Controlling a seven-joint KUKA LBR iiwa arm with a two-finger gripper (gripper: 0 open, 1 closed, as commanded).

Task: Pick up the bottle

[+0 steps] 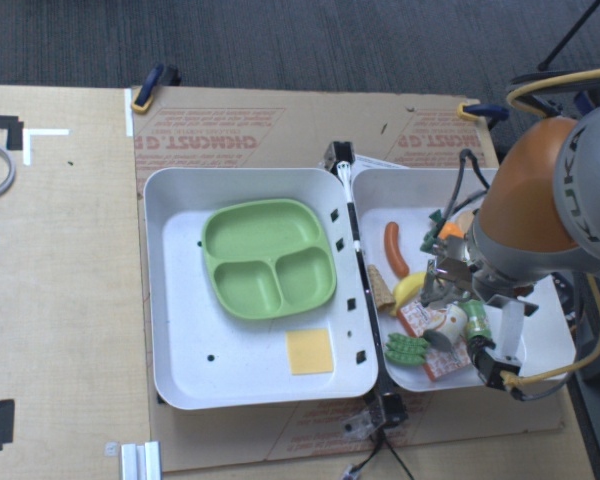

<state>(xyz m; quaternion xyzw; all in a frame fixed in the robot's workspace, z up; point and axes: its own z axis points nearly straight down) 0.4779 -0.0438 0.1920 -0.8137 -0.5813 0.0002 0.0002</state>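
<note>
The arm (pixel 540 203) comes in from the right and hangs over the right bin (pixel 412 196). Its jaws (pixel 448 293) point down into the pile of small things there, but the wrist covers them, so I cannot tell if they are apart or together.

Just to the right of the jaws, and a little toward the near edge, lies a small green and white object that looks like the bottle (pixel 474 317); it rests in the bin, close to the jaws. I cannot see it between them.

To the left of the jaws lie a yellow banana (pixel 409 287) and a waffle cone (pixel 380 286). Beyond these, toward the far wall, is a red sausage (pixel 395 249). Nearer to the camera than the jaws are a green pea pod (pixel 406 348) and red and white packets (pixel 444 363).

Well to the left, the left bin (pixel 170 298) holds a green divided plate (pixel 269 258) and a yellow cheese slice (pixel 310 351). Both bins stand on the counter (pixel 60 298).
</note>
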